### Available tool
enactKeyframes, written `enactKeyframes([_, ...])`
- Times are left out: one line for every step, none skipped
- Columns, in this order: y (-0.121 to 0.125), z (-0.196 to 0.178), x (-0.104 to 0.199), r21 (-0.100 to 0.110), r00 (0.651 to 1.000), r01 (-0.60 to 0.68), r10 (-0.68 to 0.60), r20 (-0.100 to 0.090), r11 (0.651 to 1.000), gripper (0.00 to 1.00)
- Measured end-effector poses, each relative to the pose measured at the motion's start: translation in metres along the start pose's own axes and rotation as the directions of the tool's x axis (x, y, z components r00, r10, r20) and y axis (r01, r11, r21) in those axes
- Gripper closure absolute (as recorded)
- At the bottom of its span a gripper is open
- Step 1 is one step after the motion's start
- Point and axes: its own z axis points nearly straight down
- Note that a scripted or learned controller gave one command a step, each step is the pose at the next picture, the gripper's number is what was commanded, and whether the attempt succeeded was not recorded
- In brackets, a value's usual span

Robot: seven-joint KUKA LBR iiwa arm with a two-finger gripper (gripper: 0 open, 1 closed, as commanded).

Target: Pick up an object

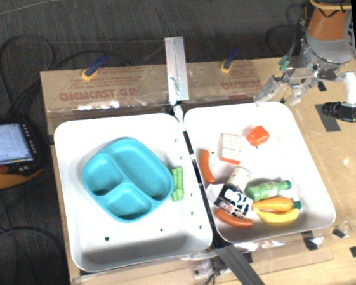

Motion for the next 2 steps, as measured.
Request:
enactKeyframes([-0.0301,0.1366,0.0297,-0.011,0.999,-0.048,0.048,0.004,0.999,0.00])
enactKeyframes([-0.0292,0.1267,0.0321,-0.010,0.999,-0.046,0.046,-0.001,0.999,1.00])
